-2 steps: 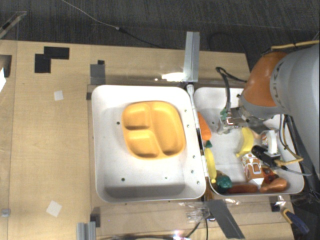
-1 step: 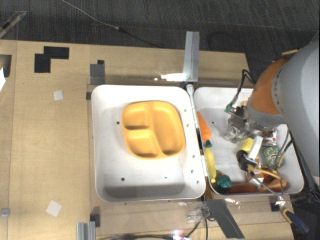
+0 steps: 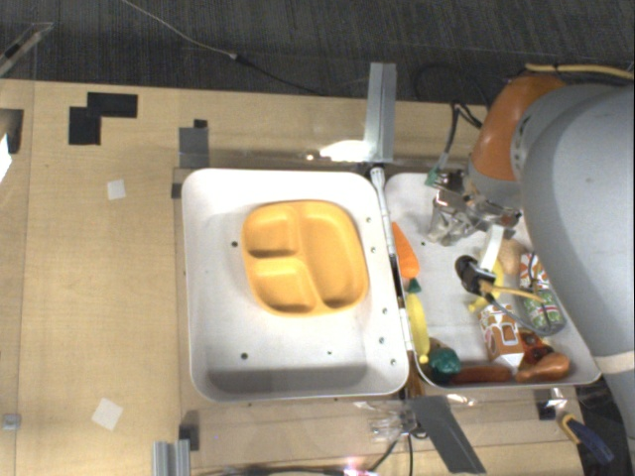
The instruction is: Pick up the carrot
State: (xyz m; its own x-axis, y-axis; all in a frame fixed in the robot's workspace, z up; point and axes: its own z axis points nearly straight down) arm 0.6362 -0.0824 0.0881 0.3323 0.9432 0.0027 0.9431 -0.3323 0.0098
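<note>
camera view: a pale wooden bench (image 3: 89, 296) under dark carpet holds two shallow white bins. the left bin (image 3: 213, 355) carries a glossy yellow divided tray (image 3: 301, 256). the right bin (image 3: 427, 191) holds the carrot (image 3: 403, 251), slim and orange against its left wall, among mixed toy foods. gripper (image 3: 458, 216) hangs nearby; whether open or closed, cannot tell.

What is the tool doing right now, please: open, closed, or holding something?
Tool: cannot be told. It hangs over the right bin, apart from the carrot by the bin's left wall.
</note>
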